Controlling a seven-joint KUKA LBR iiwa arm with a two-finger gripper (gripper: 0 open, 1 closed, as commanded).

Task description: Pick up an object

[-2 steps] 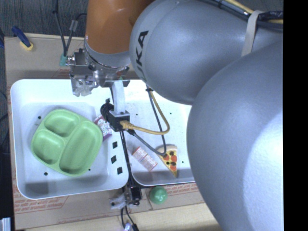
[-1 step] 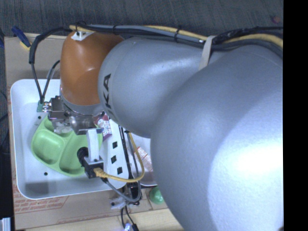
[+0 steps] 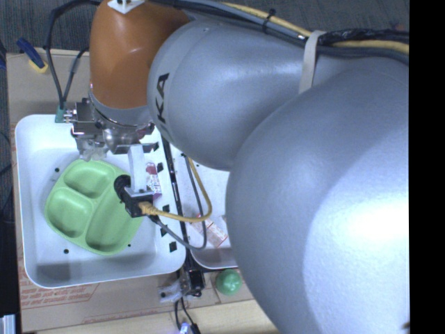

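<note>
Fingers (image 3: 97,145) sit low under the orange band (image 3: 122,54) of the arm, as a cluster of bare metal parts over the upper left of the left bin (image 3: 28,186); whether they are released or clenched cannot be told, since the wrist hides their tips, and nothing can be seen between them. Just below them lies a green divided plate (image 3: 87,211), the largest thing in that bin, with three compartments, resting flat on the bin floor towards its left half; the metal parts hang right at the plate's upper rim, and it is unclear whether they touch it. A black connector (image 3: 128,197) overlaps the plate's right edge, and a yellow cable (image 3: 177,218) runs from it to the right, towards the arm's grey body (image 3: 313,186), which covers most of the right bin (image 3: 208,259). On the bare strip of that bin beside the arm lies a small clear packet with red print (image 3: 217,234). A small green ball (image 3: 227,282) sits near the right bin's lower rim; whether it is inside or just outside cannot be told. Both bins rest on brown cardboard (image 3: 55,294) with red lettering, spread on the table. A blue object (image 3: 31,54) lies well apart, at the upper left.
</note>
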